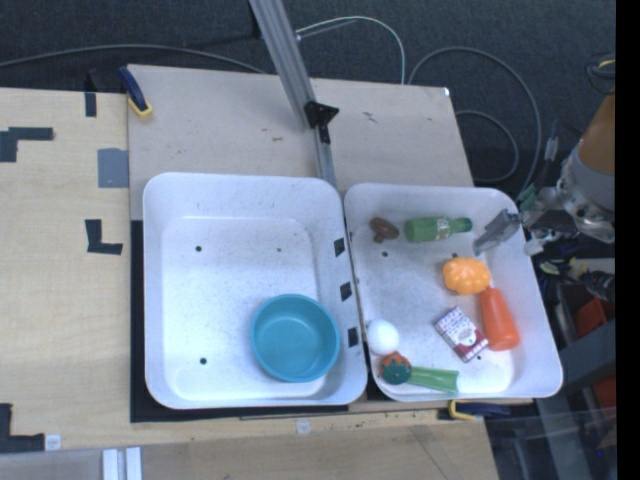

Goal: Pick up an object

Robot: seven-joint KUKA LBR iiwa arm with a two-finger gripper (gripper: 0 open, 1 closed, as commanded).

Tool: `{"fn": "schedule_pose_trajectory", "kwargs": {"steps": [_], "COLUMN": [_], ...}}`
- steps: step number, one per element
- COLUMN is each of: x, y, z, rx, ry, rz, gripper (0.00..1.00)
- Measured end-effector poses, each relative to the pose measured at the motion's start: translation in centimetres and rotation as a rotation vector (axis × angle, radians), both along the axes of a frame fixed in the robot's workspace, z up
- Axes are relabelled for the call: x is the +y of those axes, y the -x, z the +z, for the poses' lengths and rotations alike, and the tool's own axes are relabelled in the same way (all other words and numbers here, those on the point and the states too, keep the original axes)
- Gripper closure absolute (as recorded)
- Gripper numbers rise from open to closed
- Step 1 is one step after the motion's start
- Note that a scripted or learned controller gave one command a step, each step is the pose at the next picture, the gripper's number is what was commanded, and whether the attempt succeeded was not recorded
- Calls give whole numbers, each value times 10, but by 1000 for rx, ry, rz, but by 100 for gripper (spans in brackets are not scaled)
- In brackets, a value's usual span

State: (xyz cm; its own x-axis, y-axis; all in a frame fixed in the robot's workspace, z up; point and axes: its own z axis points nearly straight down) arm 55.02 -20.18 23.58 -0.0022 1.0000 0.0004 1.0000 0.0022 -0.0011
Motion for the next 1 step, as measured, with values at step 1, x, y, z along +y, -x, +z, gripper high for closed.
{"fn": "schedule_pose_trajectory", "kwargs": {"steps": [1], "x": [0], "y": [0], "z": [0], "rx": [0], "ry": [0], "rz": [0], "gripper": [0]}}
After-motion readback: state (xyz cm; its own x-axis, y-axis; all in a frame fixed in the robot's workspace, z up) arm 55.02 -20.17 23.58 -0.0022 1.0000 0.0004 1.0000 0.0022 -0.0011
